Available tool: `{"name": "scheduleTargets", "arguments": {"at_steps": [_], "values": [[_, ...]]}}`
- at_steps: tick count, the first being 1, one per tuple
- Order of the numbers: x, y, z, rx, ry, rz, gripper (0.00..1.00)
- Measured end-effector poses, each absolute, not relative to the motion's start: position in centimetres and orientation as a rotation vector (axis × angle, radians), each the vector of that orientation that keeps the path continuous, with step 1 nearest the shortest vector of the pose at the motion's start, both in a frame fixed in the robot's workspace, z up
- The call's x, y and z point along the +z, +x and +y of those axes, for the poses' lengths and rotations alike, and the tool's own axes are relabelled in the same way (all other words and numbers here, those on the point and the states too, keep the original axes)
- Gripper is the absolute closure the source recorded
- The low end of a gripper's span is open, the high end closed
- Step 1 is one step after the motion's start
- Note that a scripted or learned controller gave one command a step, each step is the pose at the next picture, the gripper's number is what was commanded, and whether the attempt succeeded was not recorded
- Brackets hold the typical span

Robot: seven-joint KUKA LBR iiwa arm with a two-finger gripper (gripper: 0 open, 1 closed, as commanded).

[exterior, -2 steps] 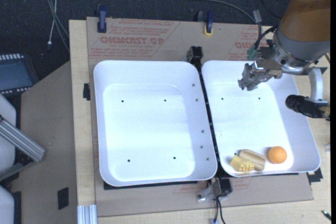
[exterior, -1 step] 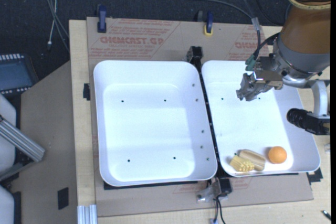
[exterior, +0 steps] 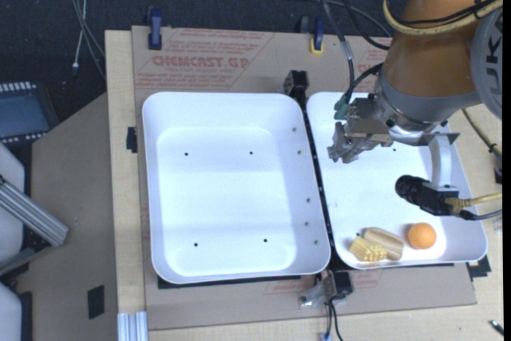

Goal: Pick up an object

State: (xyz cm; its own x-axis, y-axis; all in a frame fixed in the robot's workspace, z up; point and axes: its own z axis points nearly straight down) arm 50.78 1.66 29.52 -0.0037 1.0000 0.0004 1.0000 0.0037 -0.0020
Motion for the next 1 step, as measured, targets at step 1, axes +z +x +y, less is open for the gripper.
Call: {"name": "scheduleTargets", "arguments": {"at_steps": [1], "values": [[30.18, 51.58, 7.39, -0.002, -2.215, -2.227, 1.00]]}}
